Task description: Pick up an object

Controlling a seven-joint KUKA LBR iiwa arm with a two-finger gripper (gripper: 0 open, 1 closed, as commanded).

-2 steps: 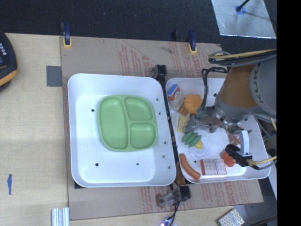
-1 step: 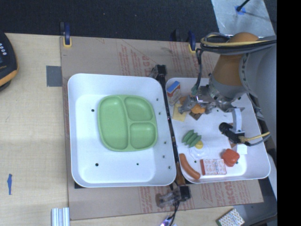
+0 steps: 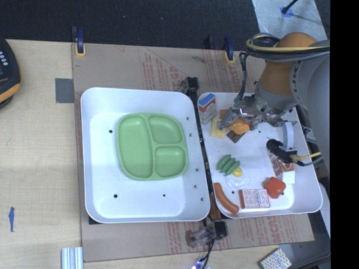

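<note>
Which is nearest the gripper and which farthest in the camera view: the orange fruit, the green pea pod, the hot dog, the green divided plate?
From the gripper, in the right bin's upper part:
1. Orange fruit, right beneath it.
2. Green pea pod, mid bin, lower left.
3. Hot dog, at the bin's bottom left corner.
4. Green divided plate, across in the left bin.

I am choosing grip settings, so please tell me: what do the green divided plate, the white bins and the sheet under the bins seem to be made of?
Green divided plate: probably plastic, matte, one even colour with rounded moulded compartments.
White bins: probably thin moulded plastic, smooth and slightly glossy, with rounded corners.
Sheet under the bins: looks like cardboard, dull brown with faded red printing.
</note>
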